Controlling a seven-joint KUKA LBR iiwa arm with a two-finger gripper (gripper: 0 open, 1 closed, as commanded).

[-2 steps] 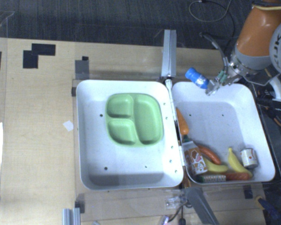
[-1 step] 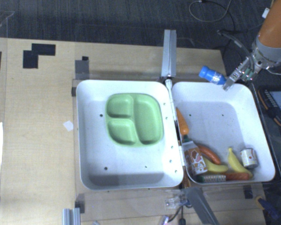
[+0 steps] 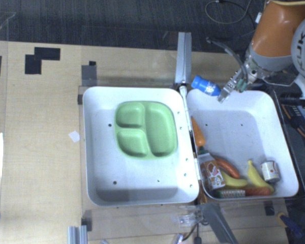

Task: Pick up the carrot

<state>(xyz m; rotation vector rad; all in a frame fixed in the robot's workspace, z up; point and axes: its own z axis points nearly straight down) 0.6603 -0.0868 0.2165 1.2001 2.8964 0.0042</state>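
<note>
The carrot (image 3: 197,132), orange and slim, lies against the left wall of the right bin (image 3: 274,117), pointing front to back. My gripper (image 3: 224,94) hangs over the bin's back left corner, just right of a blue object (image 3: 205,86) resting on the back rim. It is well behind the carrot and apart from it, and nothing shows in it. The orange-banded arm (image 3: 277,29) reaches in from the upper right.
The right bin's front holds a printed packet (image 3: 212,173), an orange-red long item (image 3: 227,166), two yellow bananas (image 3: 255,174), a red item (image 3: 256,190) and a silver can (image 3: 270,171). A green divided plate (image 3: 145,128) sits in the left bin (image 3: 99,151).
</note>
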